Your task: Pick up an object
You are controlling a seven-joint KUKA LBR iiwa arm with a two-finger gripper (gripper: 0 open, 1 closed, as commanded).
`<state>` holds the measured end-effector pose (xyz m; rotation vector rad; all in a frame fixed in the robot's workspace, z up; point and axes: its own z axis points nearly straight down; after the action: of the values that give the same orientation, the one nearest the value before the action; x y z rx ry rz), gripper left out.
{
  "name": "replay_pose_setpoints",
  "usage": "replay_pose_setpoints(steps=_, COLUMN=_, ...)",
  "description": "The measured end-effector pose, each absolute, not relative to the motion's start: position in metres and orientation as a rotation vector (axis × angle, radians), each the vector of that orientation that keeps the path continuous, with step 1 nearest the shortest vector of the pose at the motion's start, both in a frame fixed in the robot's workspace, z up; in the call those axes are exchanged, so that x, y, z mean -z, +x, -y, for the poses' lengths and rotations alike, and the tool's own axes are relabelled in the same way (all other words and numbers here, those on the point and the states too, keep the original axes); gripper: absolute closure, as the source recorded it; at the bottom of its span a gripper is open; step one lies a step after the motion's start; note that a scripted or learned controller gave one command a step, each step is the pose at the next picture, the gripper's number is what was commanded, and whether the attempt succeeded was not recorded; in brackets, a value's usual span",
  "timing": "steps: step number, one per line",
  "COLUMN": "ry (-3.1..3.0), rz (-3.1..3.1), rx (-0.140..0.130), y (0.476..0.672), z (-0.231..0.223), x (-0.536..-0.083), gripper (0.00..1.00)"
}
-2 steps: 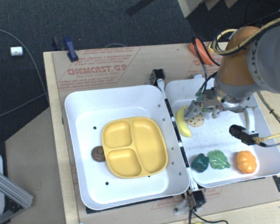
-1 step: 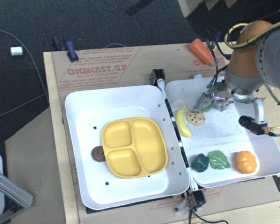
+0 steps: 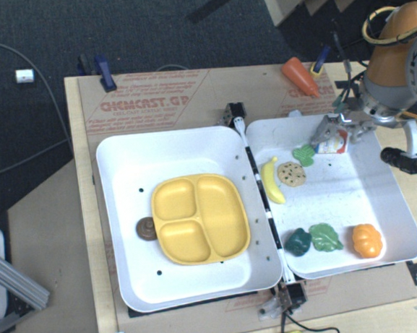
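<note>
Brown bench point(image 3: 187, 91) with two white bins point(image 3: 123, 227) point(image 3: 392, 197), orange carrot point(image 3: 301, 78).

Glossy white plastic bins point(image 3: 125, 206), a smooth matt yellow plastic tray point(image 3: 198, 219), on a printed cardboard-covered bench point(image 3: 152, 98).

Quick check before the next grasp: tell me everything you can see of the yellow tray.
The yellow tray is a rounded-corner plate with three compartments, two at the top and one wide one below, and looks like smooth plastic. It lies flat, slightly rotated, in the middle of the left bin. A brown round object sits against its left edge.
</note>
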<state>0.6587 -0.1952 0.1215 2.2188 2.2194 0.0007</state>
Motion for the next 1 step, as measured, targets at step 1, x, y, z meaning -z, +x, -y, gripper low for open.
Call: replay_pose_setpoints(steps=1, ry=2.224, rz=-2.225, rx=0.005, y=0.666, z=0.1411, x=-0.085, gripper=0.0)
